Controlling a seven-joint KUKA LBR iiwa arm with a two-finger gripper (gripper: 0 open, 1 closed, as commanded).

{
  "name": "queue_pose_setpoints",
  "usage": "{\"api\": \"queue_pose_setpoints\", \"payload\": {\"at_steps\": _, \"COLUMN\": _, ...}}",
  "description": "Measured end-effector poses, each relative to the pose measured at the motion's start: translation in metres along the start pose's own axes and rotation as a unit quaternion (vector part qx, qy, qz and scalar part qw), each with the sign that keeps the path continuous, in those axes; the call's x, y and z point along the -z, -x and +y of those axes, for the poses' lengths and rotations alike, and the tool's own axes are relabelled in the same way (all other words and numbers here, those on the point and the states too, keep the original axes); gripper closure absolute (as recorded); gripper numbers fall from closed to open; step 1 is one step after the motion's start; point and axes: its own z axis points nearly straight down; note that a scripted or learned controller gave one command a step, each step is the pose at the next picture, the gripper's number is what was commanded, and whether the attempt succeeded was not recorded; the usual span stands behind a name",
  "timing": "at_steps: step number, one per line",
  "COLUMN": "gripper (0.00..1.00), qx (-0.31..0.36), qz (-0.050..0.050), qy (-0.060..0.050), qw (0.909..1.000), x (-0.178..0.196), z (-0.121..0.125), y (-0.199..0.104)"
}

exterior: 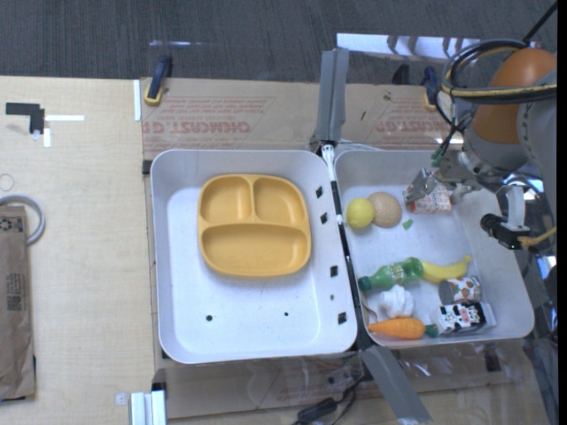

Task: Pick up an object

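Note:
My gripper [429,189] hangs over the far part of the right bin [523,304], reaching in from the right. A small white and red item [436,203] sits right at its tip; I cannot see whether it is gripped or just lying below. To its left lie a yellow lemon [360,213] and a tan ball [385,209]. Nearer the front lie a green bottle [392,274], a banana [446,269], a white lump [392,303], a carrot [397,328] and two small cartons [462,309].
The left bin [177,326] holds a yellow divided plate [254,224]. A raised divider [337,237] separates the two bins. A brown bag [15,299] lies on the wooden bench at the far left. Cardboard [239,113] lies behind the bins.

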Motion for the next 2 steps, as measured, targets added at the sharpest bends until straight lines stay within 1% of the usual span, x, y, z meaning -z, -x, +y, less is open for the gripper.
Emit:
{"api": "queue_pose_setpoints", "payload": {"at_steps": 1, "gripper": 1.0, "qx": 0.002, "qz": -0.001, "qy": -0.002, "qw": 1.0, "x": 0.006, "z": 0.0, "y": 0.0}}
{"api": "queue_pose_setpoints", "payload": {"at_steps": 2, "gripper": 1.0, "qx": -0.044, "qz": 0.0, "qy": 0.0, "qw": 0.999, "x": 0.089, "z": -0.021, "y": -0.059}}
